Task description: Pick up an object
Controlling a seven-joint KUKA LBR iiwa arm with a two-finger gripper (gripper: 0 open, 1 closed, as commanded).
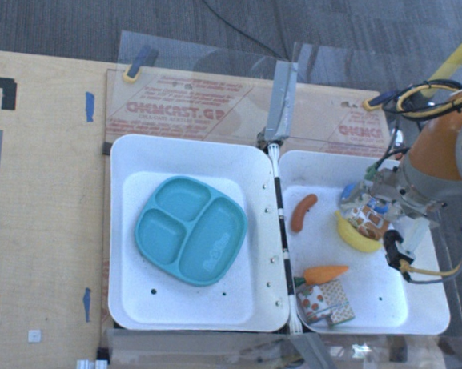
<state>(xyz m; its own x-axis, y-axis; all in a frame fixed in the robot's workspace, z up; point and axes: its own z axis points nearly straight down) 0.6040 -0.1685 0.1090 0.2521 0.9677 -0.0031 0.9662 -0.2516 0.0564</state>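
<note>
Of 2 white bins, the left bin [124, 210] holds a teal 3-compartment plate [191, 230], the right bin [421, 309] holds the gripper [367, 216], jaw state untellable, over a yellow bowl [355, 235], with a sausage [302, 212], carrot [325, 273] and small carton [327, 303] nearby.

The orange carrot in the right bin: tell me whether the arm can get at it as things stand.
Probably yes. The carrot lies bare on the right bin's floor, nothing on top of it. The pincer hovers nearby over the yellow bowl. A patterned box lies close beside the carrot and could crowd a grasp.
</note>
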